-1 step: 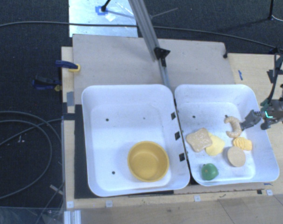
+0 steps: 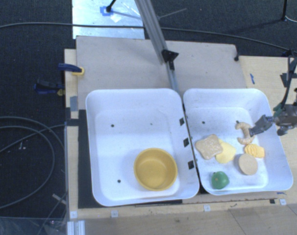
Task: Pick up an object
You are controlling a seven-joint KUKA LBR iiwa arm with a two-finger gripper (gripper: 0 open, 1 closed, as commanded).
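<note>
The tool [image 2: 262,125] is seen at the right bin's [image 2: 222,98] right edge, just beside a curled tan piece [image 2: 243,132] — whether it is open cannot be told. A centred, vertical descent is advised — neighbouring pieces crowd close.

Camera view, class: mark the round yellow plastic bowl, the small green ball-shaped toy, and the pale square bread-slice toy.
Round yellow plastic bowl [image 2: 156,169], camera view, on its inner floor.
Small green ball-shaped toy [image 2: 219,180], camera view, on its top.
Pale square bread-slice toy [image 2: 209,146], camera view, on its flat face.
</note>
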